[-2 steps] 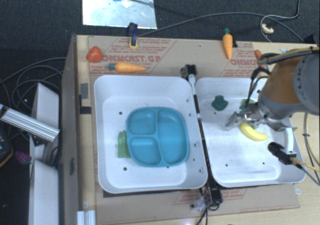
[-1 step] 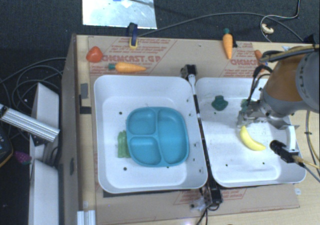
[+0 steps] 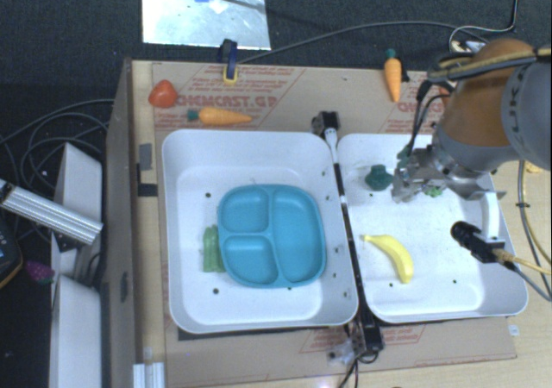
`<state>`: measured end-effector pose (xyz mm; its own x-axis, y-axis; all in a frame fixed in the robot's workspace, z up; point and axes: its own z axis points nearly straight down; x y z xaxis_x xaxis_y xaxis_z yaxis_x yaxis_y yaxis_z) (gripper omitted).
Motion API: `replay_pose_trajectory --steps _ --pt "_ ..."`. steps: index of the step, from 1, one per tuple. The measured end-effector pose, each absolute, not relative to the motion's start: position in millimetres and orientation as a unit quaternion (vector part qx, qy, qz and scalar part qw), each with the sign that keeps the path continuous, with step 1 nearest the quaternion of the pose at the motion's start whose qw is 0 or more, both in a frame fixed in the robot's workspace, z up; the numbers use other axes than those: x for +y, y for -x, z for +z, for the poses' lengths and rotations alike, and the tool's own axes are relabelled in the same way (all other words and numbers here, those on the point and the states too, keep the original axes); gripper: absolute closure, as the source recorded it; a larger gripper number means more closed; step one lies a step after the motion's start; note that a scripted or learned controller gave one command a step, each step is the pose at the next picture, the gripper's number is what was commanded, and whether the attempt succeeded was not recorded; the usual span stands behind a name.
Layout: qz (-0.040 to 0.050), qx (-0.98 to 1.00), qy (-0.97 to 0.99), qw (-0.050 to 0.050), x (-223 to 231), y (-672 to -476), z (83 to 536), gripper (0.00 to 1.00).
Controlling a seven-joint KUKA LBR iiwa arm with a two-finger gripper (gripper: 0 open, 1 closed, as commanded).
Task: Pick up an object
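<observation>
Right of centre, over the upper part of the right bin (image 3: 448, 284), the gripper (image 3: 409, 190) hangs just beside a small dark green toy (image 3: 377, 177); whether the claw is wide or narrow cannot be told. Lower in that bin, apart, lies a banana (image 3: 390, 255). The left bin (image 3: 191, 172) holds a blue plate (image 3: 270, 235).

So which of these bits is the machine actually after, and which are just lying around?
Likely in play: gripper; dark green piece beside it; yellow banana, both in the right bin.

Just lying about: blue plate and green strip in the left bin; sideways carrot, second carrot and orange-red fruit behind the bins.
</observation>
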<state>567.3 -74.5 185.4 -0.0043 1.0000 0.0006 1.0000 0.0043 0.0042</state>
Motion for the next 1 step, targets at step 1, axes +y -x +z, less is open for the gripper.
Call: replay_pose_trajectory --steps 1 --pt "0.0009 0.708 -0.706 0.001 -75.4 -566.6 184.7 0.00"
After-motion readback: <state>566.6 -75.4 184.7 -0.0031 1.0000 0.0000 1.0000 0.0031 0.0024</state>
